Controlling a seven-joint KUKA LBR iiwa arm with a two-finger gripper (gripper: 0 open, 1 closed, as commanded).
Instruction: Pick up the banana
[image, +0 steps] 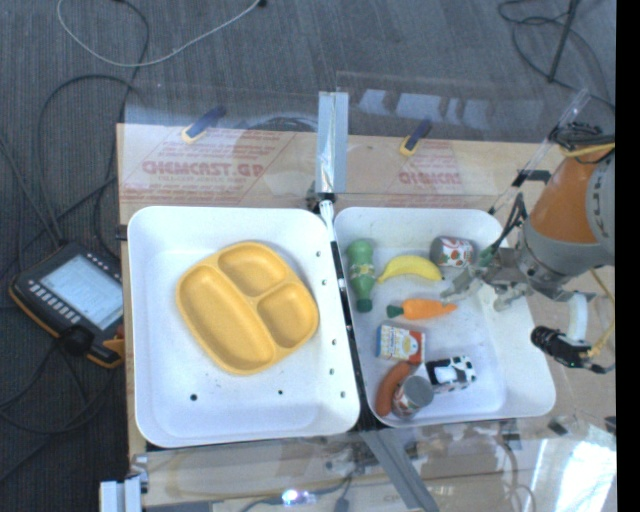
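The yellow banana (410, 268) lies flat in the upper middle of the right bin (520, 385). It sits between a green bottle (360, 272) on its left and a small tipped can (452, 251) on its right. My gripper (472, 285) hovers over the right side of this bin, just right of the banana and below the can, with nothing seen in it. The grey arm with its orange band (568, 205) comes in from the right edge.
An orange carrot (425, 310) lies just below the banana. Further down are a small carton (400, 343), a black-and-white cow toy (452, 372) and a sausage (390, 385). The left bin (160, 400) holds a yellow divided plate (248, 305). A handheld pendant (70, 295) rests at far left.
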